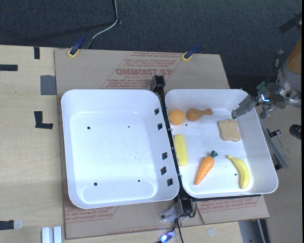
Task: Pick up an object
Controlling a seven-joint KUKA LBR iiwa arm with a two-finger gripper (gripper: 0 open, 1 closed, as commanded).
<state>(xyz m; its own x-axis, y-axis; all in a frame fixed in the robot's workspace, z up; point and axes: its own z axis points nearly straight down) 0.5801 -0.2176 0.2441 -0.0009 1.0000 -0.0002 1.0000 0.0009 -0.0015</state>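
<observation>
The gripper (241, 110) is seen at the right bin's (253, 186) upper right rim, just above the bread slice (229, 130); whether it is spread cannot be told. An orange (177, 117), drumstick (198, 114), corn (181, 149), carrot (204, 168) and banana (241, 171) are scattered in that bin.

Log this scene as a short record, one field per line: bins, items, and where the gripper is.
left bin: white, nothing in it
right bin: white, holds six items
items: orange, chicken leg, bread slice, corn cob, carrot, banana
gripper: at right bin's upper right rim, just above the bread slice
holding anything: nothing seen between its fingers
</observation>
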